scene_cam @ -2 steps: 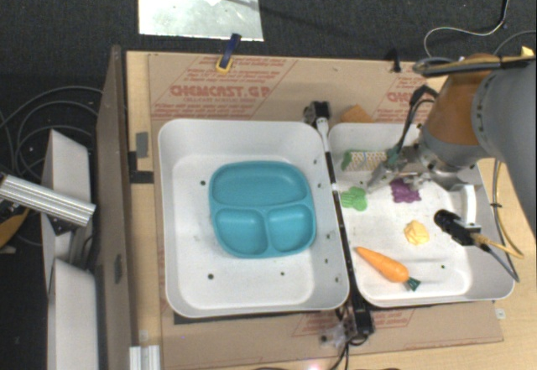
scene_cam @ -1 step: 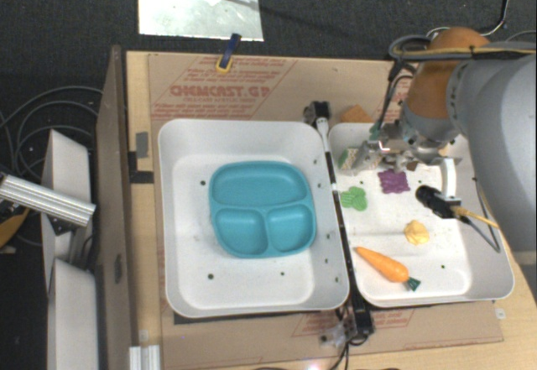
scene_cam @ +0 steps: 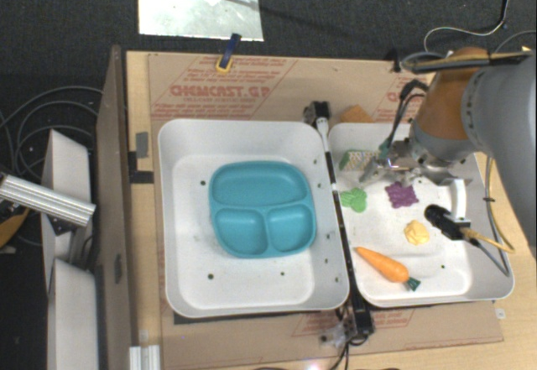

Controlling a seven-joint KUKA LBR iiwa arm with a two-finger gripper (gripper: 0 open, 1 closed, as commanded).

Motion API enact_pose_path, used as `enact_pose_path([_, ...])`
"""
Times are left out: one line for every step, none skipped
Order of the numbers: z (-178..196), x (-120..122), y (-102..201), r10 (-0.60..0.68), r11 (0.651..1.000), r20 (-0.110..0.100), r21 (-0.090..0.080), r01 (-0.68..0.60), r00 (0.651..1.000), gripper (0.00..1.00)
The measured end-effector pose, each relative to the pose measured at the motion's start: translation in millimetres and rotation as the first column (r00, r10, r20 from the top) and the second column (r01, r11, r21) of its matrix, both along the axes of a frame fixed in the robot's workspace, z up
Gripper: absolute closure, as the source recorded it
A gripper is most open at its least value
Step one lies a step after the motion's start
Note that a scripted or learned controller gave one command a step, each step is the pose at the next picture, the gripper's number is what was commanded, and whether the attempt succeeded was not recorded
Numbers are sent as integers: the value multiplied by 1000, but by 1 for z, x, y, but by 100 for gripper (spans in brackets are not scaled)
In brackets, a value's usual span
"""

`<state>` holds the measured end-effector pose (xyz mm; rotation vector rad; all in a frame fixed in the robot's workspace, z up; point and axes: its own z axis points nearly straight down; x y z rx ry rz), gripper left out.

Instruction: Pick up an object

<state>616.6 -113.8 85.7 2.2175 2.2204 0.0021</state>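
Since the gripper (scene_cam: 388, 169) hangs low over the bin (scene_cam: 457, 268) on the arm's side, the coming move turns on which object lies closest beneath it; whether it is released or clenched cannot be told from this slant, and nothing is seen held in it. The purple piece (scene_cam: 402, 194) lies just beside the gripper, a little toward the bench's front edge and slightly back toward the arm; I judge it the likeliest target, needing only a short shift and a descent. The green piece (scene_cam: 353, 199) lies near on the other side, away from the arm and equally toward the front. The yellow piece (scene_cam: 417, 232) sits farther frontward, beyond the purple one. The carrot (scene_cam: 384, 265) lies well apart from the gripper, nearest the front rim; its long axis runs slantwise, stalk end pointing frontward and toward the arm's side, so a grasp there would probably call for a wrist turn.
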Motion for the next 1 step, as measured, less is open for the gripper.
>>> enact_pose_path([1, -39, -12, 0, 1000, 3, 0, 0, 1000, 0])
